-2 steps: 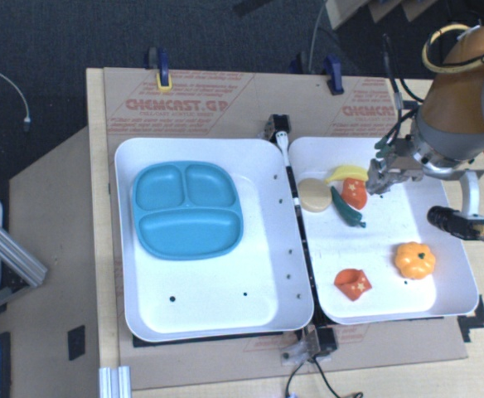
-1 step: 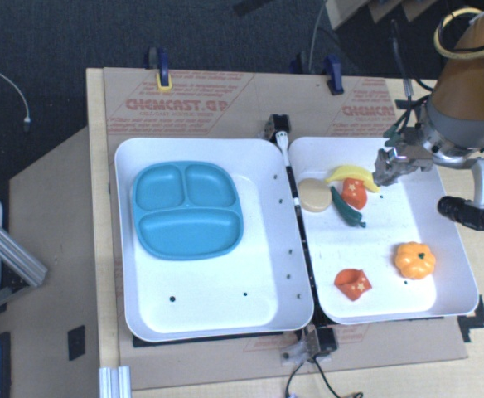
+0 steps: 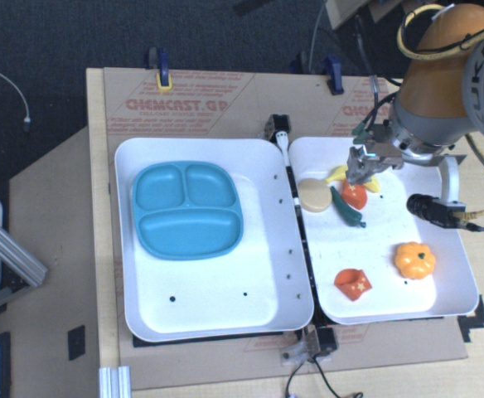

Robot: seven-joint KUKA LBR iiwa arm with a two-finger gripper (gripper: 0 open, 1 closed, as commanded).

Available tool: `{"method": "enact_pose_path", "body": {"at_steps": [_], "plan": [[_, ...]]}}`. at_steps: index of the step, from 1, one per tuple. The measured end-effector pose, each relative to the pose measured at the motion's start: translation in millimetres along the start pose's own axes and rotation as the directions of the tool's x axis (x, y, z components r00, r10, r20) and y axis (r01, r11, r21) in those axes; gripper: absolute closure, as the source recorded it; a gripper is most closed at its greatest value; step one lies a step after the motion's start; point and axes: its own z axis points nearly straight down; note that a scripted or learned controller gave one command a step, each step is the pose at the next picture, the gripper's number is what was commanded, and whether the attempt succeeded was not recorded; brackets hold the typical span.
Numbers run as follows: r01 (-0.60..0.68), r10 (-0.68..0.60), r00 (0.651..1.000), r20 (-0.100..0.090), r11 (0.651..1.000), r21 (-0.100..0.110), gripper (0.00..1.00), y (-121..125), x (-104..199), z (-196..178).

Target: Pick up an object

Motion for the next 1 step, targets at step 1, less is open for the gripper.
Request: {"method": "enact_pose_path", "body": {"at_steps": [1], "plan": [[0.0,0.0,1.0,-0.001,1.0,0.004,1.0,-8.0,60.0,5.2]]}}
